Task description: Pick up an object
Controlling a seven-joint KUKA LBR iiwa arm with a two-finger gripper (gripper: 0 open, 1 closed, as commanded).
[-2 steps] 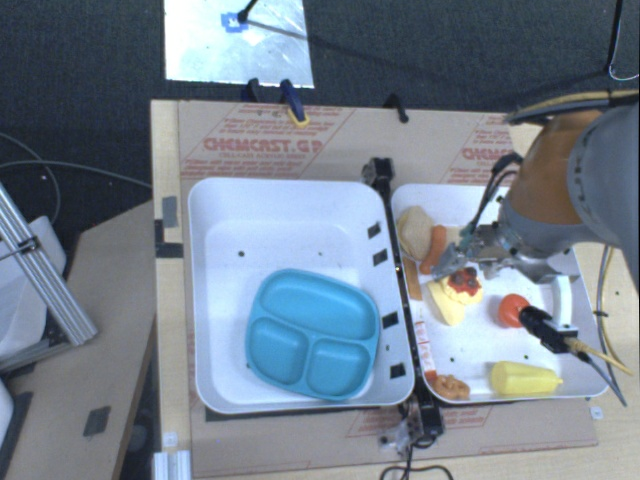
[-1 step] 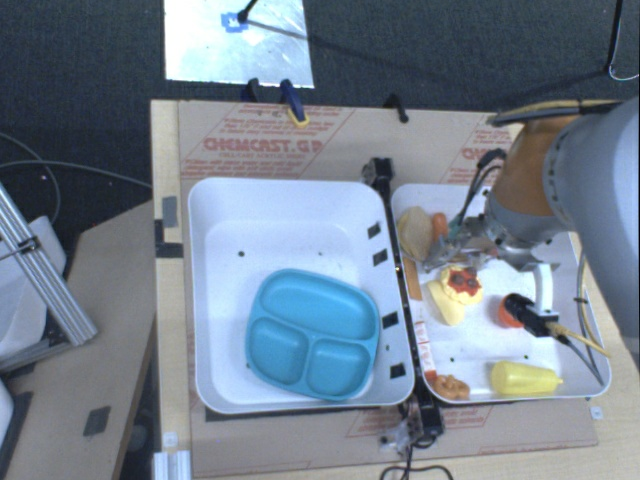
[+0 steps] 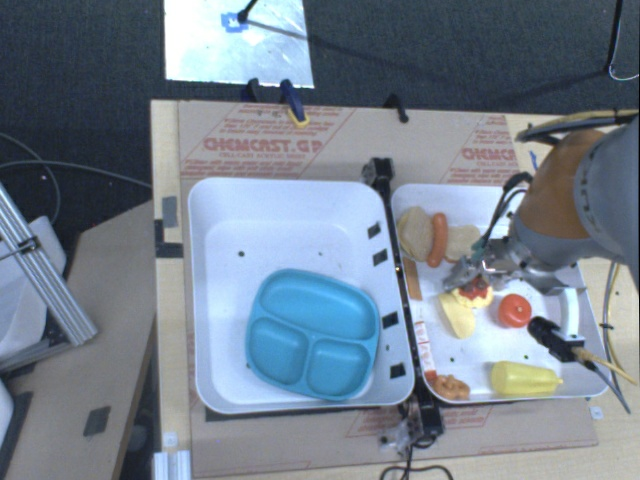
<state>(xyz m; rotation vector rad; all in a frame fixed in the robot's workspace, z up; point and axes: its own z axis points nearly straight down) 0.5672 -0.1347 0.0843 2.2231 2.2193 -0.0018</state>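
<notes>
claw (image 3: 466, 276) tips blur into the red-and-yellow food piece (image 3: 467, 303) beneath, so grip state unreadable. arm (image 3: 575, 203) cut by right edge, covers right bin's (image 3: 425, 200) far corner. small item (image 3: 448, 384) near the claw: too small to identify.

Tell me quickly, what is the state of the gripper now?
Gripper: low over the toy food in the right bin; open or closed cannot be told.

A dark blue-grey carpet (image 3: 80, 58) is covering the floor around the bench. At the far side, a shiny silver sheet (image 3: 238, 30) is lying on it, catching light. On the left, an aluminium frame rail (image 3: 40, 268) is slanting beside a tan side table (image 3: 110, 298). Printed brown cardboard (image 3: 330, 138) is lining the bench top.
</notes>
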